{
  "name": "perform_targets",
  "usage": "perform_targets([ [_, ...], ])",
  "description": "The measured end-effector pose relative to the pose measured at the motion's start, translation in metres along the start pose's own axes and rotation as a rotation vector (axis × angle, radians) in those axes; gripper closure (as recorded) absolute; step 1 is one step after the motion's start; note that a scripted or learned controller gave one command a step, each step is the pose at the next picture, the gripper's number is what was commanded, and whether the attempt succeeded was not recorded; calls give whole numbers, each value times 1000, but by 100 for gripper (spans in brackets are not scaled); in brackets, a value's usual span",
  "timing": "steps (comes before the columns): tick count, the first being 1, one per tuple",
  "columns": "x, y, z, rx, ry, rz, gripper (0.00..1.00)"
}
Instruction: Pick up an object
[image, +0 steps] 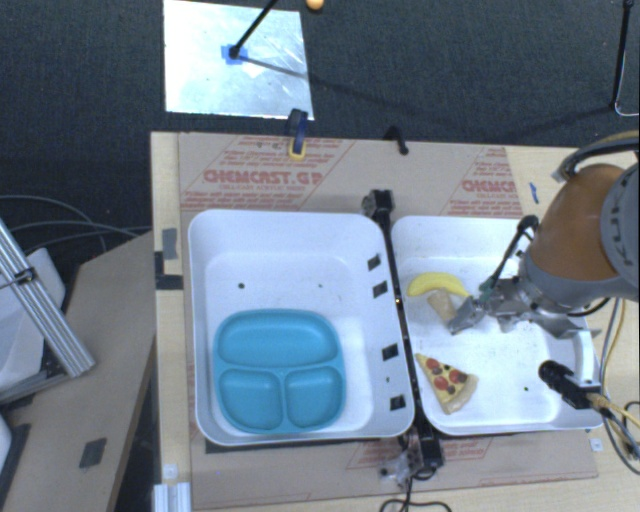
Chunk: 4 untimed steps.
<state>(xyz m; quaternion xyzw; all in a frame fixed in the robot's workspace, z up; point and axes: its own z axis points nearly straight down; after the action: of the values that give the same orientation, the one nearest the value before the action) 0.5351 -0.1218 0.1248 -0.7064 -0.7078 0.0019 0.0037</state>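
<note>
Your grey two-finger gripper (466, 318) hangs low over the right-hand shallow white bin (520, 415), near that bin's left wall and roughly midway along it. Its metal fingers (462, 321) point toward the left wall. You cannot tell from this view how far apart they stand, and nothing shows clearly between them, so do not count anything as held.

The nearest candidate is the small curved yellow plastic banana (437, 285), lying close to the bin's left wall. A pale, tan-coloured piece (443, 306) sits just below it, touching or almost touching the fingertips; what it is cannot be made out.

The relation your move turns on: the banana lies just beyond the fingertips, toward the bin's far-left corner, with its long axis running roughly across the bin from left to right.

The toy pizza slice with red dots (446, 381) lies nearer the bin's front-left corner, apart from the gripper.

The blue three-compartment plastic plate (279, 368) rests in the left-hand white bin (290, 240), well away.
</note>
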Motion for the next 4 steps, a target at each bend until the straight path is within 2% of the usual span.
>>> perform_targets([
  [1, 42, 0, 43, -6, 0, -5, 0],
  [2, 106, 24, -16, -10, 3, -1, 0],
  [3, 197, 38, -62, -15, 2, -12, 0],
  [4, 288, 66, -17, -8, 2, -10, 0],
])
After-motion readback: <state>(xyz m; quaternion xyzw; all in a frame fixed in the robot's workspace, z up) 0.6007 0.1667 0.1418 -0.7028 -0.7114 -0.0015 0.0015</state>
